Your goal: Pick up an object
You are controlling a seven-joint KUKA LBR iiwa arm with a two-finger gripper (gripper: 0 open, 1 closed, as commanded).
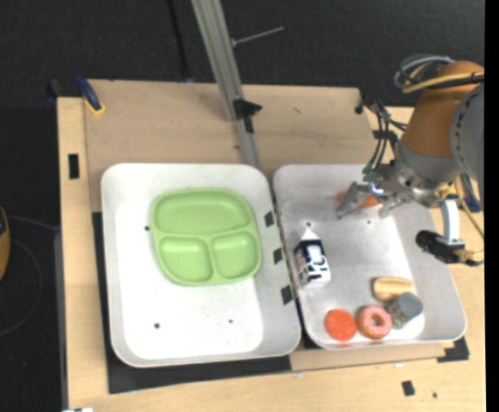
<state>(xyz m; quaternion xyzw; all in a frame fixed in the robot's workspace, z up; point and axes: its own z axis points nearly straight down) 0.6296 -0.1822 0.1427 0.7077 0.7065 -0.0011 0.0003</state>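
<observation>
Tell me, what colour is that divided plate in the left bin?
Light green plate, seen clearly in the camera view.

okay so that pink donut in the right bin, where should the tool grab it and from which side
Probably from straight above, pinching the pink donut across its ring on the near-far axis. It lies flat, with an orange round piece touching its left and a grey piece at its right, so those sides look blocked.
</observation>
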